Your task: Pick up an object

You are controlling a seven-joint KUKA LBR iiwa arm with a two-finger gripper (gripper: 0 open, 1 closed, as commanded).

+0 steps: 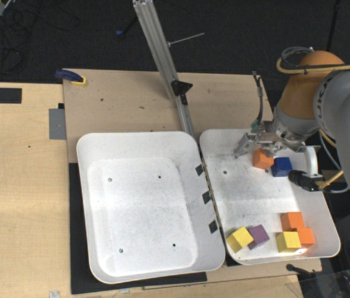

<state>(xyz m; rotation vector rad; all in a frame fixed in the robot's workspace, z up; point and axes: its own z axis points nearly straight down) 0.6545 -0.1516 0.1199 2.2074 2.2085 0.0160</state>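
Camera view: looking down at a slant on a wooden bench (125, 98) carrying two shallow white bins side by side. Finding the left bin (85, 149) lying at the middle and the right bin (255, 197) touching it along a seam, with small black clips (206, 196) sitting on that seam.

Seeing the grey arm (339, 113) reaching in from the right, its orange band (302, 95) showing above the wrist. Placing the gripper (263, 143) low over the far part of the right bin, hanging directly above an orange block (262, 161). Not managing to tell whether the pincer is spread, pressed together or pinching that block; block and gripper are overlapping too closely for judging contact.

Noting a blue block (281, 166) lying just beside the orange block, on its right, apparently touching it.

Moving to the near end of the same bin: spotting a left yellow cube (240, 238) touching a purple cube (259, 234). Further right, picking out a right yellow cube (288, 241) sitting against a lower orange cube (306, 236), with an upper orange cube (292, 221) just behind them. Keeping both clusters well apart from the gripper.

Beyond the bins, making out a metal rail (159, 48) leaning up from the bench towards the dark background, and a blue clamp (69, 76) gripping the bench's far left corner.
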